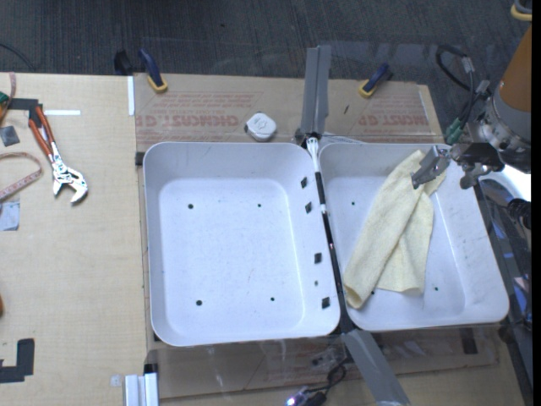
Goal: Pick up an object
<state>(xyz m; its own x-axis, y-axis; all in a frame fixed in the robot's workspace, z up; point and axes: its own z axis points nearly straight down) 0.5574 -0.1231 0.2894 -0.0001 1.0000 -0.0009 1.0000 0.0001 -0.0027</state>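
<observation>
**Gripper closed on the cloth's top corner, right bin**

Gripper [441, 169] is seen at the upper right of the right bin [473, 303], with its two fingers pinched on the top corner of a pale yellow cloth [393, 235]. The corner is drawn up toward the bin's far right rim, and the rest of the cloth is draped diagonally down across the bin floor, its lower end lying near the divider between the two bins. The cloth is folded over itself along its length, and its bottom edge is spread on the floor near the bin's middle.

The arm [511, 100] is seen reaching in from the right edge, with cables gathered around the wrist.

The left bin [161, 252] is set just beside the right one, the two rims touching along the middle. Behind the bins, a small round white object [261, 126] is laid on the cardboard sheet [203, 108]. An orange-handled adjustable wrench [56, 159] is laid well apart on the wooden bench [76, 294] at the left. Two clamps [152, 70] are seen at the cardboard's far edge.
</observation>
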